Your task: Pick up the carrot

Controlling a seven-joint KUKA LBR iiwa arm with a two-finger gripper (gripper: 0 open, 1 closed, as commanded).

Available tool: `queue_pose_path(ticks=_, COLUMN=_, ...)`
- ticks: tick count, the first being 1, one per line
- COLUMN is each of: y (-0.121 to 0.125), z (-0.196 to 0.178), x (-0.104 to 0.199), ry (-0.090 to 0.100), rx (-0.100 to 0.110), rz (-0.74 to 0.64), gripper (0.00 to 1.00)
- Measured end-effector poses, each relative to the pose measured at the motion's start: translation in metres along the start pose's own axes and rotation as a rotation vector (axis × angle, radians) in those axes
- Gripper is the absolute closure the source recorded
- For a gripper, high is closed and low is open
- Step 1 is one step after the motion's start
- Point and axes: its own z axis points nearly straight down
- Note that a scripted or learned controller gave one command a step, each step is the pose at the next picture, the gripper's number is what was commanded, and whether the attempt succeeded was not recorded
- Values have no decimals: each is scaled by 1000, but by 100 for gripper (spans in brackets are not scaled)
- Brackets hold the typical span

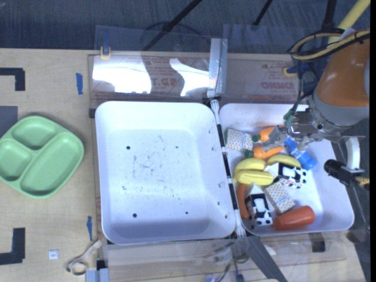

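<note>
The carrot (264,152) is an orange piece in the upper middle of the right bin (343,213), just above the yellow bananas (254,172). A second orange bit (267,133) shows right behind it. My gripper (286,136) hangs low over the bin's upper right part, its tip at the carrot's right end and close to or touching it. The wrist body hides how the jaws stand. Nothing is lifted clear of the bin.
Crowded around the carrot are a checkered packet (237,138), a blue item (301,157), black-and-white cow toys (290,173), a red piece (295,217) and a long orange piece (242,200) by the left wall. The left bin (158,169) adjoins. A green divided plate (40,155) lies far left.
</note>
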Motion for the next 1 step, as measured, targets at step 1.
queue_pose_path(ticks=1, y=41, z=103, x=-21, ry=-1, rx=-2, rz=57, gripper=0)
